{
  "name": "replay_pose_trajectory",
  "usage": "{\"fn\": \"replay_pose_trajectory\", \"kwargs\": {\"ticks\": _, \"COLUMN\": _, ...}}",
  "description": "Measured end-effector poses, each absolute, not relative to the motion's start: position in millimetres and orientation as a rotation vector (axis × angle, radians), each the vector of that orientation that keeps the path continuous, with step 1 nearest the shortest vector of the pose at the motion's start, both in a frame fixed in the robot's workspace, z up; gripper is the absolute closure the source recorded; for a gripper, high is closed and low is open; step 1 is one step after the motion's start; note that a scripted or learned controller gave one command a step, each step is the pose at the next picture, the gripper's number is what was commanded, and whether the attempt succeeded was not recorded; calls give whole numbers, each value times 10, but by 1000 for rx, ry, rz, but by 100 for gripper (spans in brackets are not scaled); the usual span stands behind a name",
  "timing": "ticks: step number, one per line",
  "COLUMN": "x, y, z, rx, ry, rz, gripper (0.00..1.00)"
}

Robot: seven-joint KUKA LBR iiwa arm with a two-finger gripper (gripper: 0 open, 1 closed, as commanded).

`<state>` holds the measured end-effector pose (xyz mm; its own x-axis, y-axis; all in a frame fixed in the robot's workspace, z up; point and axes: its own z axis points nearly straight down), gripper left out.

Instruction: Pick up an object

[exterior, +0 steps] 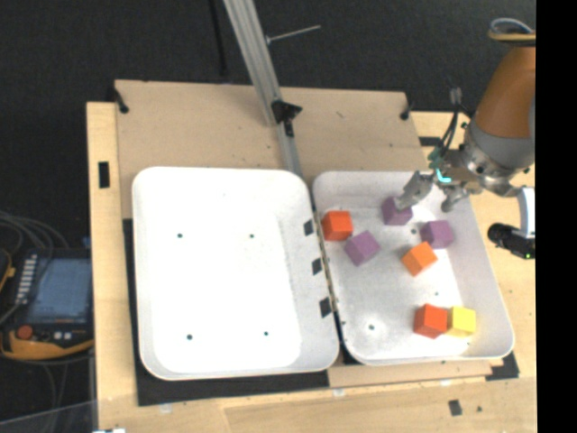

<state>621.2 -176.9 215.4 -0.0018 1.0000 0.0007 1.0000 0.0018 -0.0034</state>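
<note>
The gripper [432, 193] hangs over the far part of the right bin [478, 269], at the end of the grey arm with its orange band [508, 93]. Its two fingers stand spread apart, released, with nothing between them; the left finger [416, 190] is just above a purple cube [396, 211], and the other finger is near a second purple cube [438, 233]. A third purple cube [361, 247] lies nearer to the middle of this bin, beside an orange cube [337, 225] close to the bin's left wall. Another orange cube [418, 259] lies in the centre. In the near right corner an orange-red cube [432, 319] touches a yellow cube [463, 320]. The left bin [221, 269] stands beside, on the wooden bench [198, 120].
</note>
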Motion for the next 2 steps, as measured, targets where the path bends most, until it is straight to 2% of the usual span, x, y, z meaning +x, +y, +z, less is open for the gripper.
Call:
{"fn": "replay_pose_trajectory", "kwargs": {"ticks": 1, "x": 6221, "y": -1772, "z": 2183, "rx": -2218, "ry": -2227, "rz": 1, "gripper": 0}}
{"fn": "replay_pose_trajectory", "kwargs": {"ticks": 2, "x": 6234, "y": -1805, "z": 1762, "rx": -2220, "ry": -2221, "rz": 6, "gripper": 0}}
